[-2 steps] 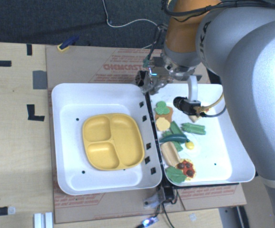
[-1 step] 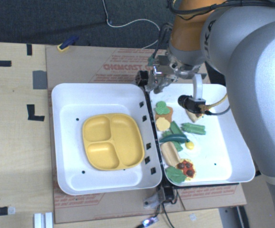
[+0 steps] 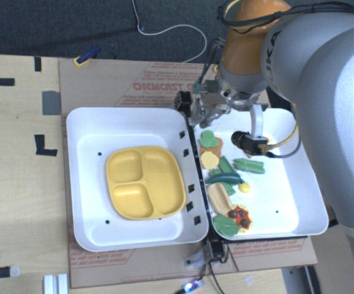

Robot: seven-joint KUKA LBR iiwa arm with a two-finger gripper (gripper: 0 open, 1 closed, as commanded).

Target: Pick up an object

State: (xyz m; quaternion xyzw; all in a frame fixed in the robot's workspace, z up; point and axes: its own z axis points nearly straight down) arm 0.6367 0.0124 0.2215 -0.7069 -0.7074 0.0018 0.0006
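1. From the overhead camera I see two white bins side by side on the bench: the left bin [image 3: 85, 164] holds a yellow divided plate [image 3: 145, 181], lying flat near its middle.
2. The right bin [image 3: 287, 207] holds the task's things, a cluster of toy food pieces [image 3: 226, 179] lying along its left wall: green pieces, a pale yellow round, a tan roll and a red-topped piece at the near end.
3. The arm [image 3: 305, 60] reaches in from the right, its orange band over the far edge of the right bin.
4. The gripper [image 3: 209, 116] hangs at the far left corner of the right bin, just above the farthest green piece [image 3: 208, 139].
5. I cannot tell whether the hand is released or clenched; I see nothing between it.
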